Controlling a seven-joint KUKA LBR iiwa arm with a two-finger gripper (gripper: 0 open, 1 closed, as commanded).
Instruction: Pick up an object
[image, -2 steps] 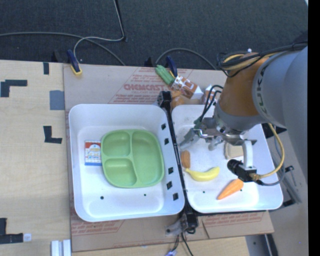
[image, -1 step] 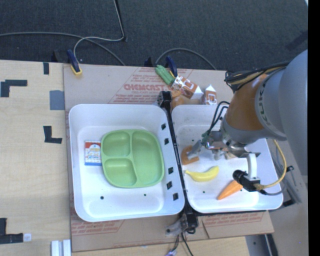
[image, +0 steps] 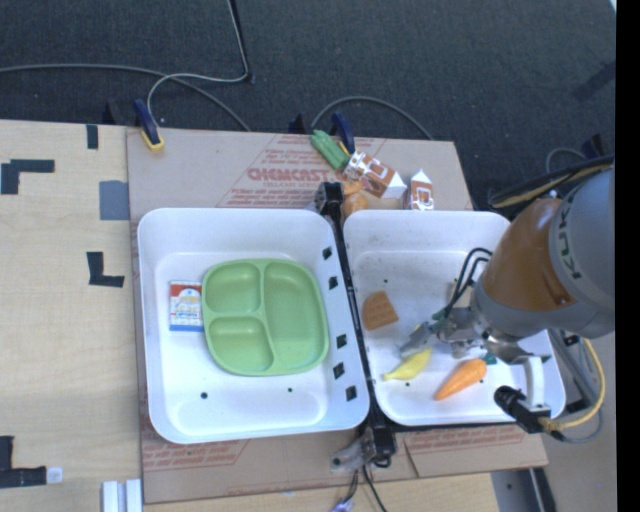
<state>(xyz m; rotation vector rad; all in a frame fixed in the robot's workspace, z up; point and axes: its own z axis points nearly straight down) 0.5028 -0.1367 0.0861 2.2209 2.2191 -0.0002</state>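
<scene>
In the right bin (image: 420, 225) lie three small things: a brown wedge-shaped piece (image: 379, 310) near the left wall, a yellow banana (image: 407, 368) at the front, and an orange carrot (image: 460, 379) to the banana's right. My gripper (image: 432, 338) hangs low over this bin, just above and behind the banana and to the carrot's upper left. The grey and orange arm (image: 540, 270) reaches in from the right and hides the bin's right part. Nothing shows held in the gripper.
The left bin (image: 160, 400) holds a green divided plate (image: 267, 316) and a small printed card (image: 185, 305) beside it. Small cartons (image: 385, 182) and a green clamp (image: 330, 150) lie behind the bins. A black divider (image: 345, 310) runs between the bins.
</scene>
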